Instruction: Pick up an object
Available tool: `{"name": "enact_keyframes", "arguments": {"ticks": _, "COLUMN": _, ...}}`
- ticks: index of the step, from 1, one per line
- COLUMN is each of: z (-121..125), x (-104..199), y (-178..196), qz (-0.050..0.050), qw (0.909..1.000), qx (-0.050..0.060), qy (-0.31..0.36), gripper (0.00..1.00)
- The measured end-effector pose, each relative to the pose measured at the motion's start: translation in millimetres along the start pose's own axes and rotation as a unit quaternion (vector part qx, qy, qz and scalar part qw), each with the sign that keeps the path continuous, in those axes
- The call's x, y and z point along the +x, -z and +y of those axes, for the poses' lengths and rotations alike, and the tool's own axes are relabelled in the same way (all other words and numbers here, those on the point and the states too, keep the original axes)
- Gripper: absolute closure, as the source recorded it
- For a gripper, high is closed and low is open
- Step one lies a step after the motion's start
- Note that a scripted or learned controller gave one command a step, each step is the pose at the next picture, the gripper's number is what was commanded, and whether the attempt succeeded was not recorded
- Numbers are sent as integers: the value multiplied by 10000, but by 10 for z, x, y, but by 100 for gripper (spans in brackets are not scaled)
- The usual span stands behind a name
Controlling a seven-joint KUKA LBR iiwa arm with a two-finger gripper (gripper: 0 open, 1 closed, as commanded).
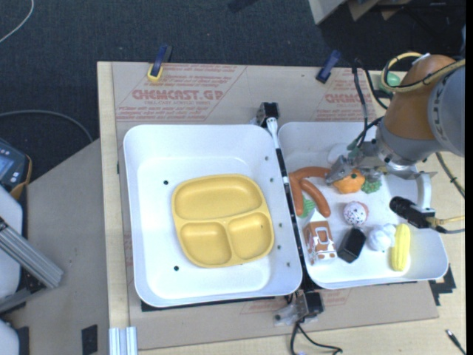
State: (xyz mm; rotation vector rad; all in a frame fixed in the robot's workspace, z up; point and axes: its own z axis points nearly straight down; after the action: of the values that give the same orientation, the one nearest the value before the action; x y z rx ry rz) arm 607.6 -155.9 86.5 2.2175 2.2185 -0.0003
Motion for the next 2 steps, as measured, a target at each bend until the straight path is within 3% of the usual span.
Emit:
{"name": "enact_keyframes", "arguments": {"ticks": 1, "z": 19, "x": -8, "y": 149, "qz": -4, "qw": 10000, "qx": -35, "qy": -7, "gripper": 100}}
{"name": "enact_keyframes", "arguments": {"ticks": 2, "z": 38, "x": -34, "y": 582, "qz": 8, "qw": 10000, "qx": -11, "qy": -3, "gripper": 100}}
